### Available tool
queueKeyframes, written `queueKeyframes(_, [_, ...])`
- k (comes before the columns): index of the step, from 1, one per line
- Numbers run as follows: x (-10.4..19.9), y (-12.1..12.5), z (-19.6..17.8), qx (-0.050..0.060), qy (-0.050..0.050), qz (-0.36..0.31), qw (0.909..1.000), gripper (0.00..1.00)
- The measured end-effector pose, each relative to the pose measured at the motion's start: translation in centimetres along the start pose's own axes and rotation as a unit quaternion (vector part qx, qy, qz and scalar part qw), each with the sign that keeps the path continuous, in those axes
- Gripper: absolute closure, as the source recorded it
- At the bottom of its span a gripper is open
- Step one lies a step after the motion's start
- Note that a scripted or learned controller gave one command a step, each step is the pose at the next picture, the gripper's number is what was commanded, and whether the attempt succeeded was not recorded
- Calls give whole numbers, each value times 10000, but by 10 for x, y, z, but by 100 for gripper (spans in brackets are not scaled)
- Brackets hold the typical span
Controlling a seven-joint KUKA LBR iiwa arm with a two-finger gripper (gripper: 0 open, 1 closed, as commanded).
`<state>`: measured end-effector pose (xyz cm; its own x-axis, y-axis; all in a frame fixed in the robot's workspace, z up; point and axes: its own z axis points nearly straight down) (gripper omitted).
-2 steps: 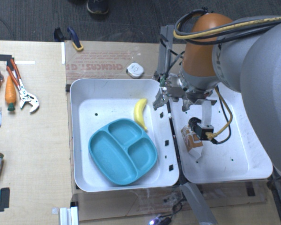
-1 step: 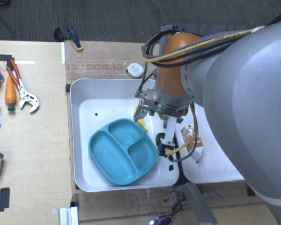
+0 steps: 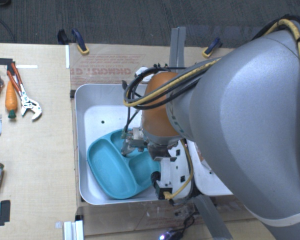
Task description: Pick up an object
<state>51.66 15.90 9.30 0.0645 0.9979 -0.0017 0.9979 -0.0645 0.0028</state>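
Down in the left bin [image 3: 85, 104], the gripper [image 3: 130, 143] sits low over a blue divided tray [image 3: 112, 171], at its upper rim.

Whether the gripper is wide, narrow or closed on anything cannot be told, because the wrist and its orange band [image 3: 157, 109] hide that part from above. The tray lies tilted across the bin's lower half, its far edge under the tool and its near end by the bin's front wall. This looks like the reach-and-grasp step, with contact at the rim likely but unconfirmed. The next move would call for a firm close on the thin rim, then a straight lift; a shallow, smooth tray could slip or tip from so narrow a hold.
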Motion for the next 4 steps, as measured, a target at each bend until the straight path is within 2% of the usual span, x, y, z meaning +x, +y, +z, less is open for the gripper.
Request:
queueKeyframes(1, [-121,50,-98,13,-5,-259,9997,0])
queueKeyframes(2, [-79,-16,-42,-211,-122,731,9970,0])
queueKeyframes(3, [-83,-15,-37,-123,-158,65,9998,0])
queueKeyframes(4, [-80,2,-35,-169,-169,19,9997,0])
